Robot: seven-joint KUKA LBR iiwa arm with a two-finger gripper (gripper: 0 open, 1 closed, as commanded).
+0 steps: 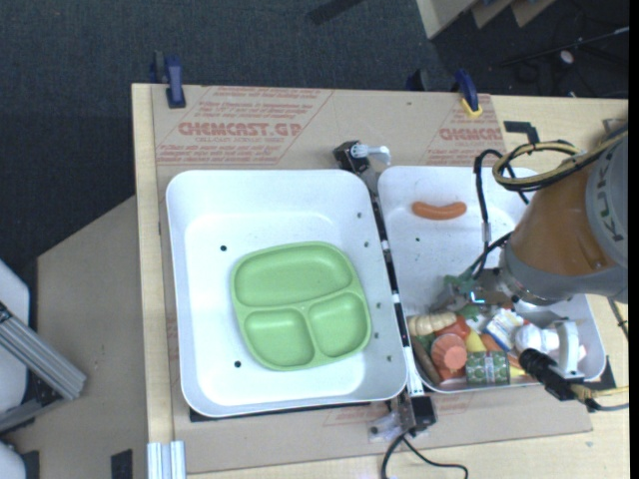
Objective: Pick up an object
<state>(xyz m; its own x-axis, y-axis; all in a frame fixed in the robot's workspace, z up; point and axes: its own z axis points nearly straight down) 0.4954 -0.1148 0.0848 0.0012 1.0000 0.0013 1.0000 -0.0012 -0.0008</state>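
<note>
In the right bin (pixel 404 203), a pile of toy food fills the near end. It includes a beige piece (pixel 431 323), a red round piece (pixel 451 352), a small yellow piece (pixel 476 342) and a green patterned block (pixel 487 369). An orange-red sausage (pixel 437 209) lies alone at the bin's far end. My gripper (pixel 477 297) is low over the pile's far edge, just right of the beige piece, with the arm's grey and orange wrist (pixel 559 247) covering the bin's right side. Nothing can be made out between the fingers.
The left bin (pixel 200 218) holds a green divided plate (pixel 300 304). A cardboard sheet (pixel 240 128) lies under both bins, held by blue clamps (pixel 175 78) at the far edge. Yellow and black cables (pixel 519 163) loop above the wrist.
</note>
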